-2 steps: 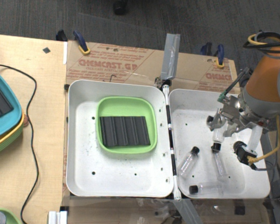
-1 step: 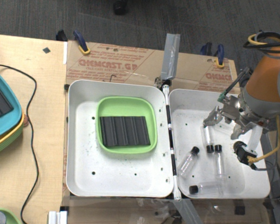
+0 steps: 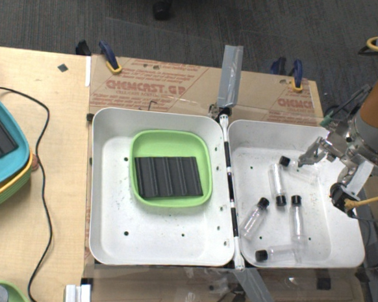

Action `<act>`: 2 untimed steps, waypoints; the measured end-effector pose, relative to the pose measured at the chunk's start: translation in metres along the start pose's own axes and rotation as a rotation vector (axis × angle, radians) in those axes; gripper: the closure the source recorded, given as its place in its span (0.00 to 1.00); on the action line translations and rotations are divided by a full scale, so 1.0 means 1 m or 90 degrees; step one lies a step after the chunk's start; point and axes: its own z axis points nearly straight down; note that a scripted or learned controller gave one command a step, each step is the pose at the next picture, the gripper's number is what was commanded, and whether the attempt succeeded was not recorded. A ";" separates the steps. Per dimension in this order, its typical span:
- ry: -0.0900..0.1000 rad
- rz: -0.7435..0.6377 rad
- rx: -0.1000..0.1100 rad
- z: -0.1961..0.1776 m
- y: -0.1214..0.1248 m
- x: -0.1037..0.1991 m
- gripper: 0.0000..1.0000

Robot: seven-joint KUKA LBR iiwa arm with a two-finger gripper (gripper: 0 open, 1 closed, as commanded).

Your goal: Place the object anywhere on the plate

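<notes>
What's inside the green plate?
A dark ridged mat lies flat inside the green plate, covering most of its floor. Whatever is under the mat is hidden.

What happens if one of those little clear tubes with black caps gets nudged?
The clear tubes lie flat on their round sides on the right bin, so one would probably roll. They look thin, hollow and likely light. Their smooth sides may slip from the end effector.
</notes>
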 end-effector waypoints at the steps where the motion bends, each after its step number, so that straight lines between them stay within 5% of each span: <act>1: 0.000 0.143 0.001 -0.025 -0.024 0.006 0.00; 2: -0.001 0.284 0.002 -0.041 -0.009 -0.028 0.00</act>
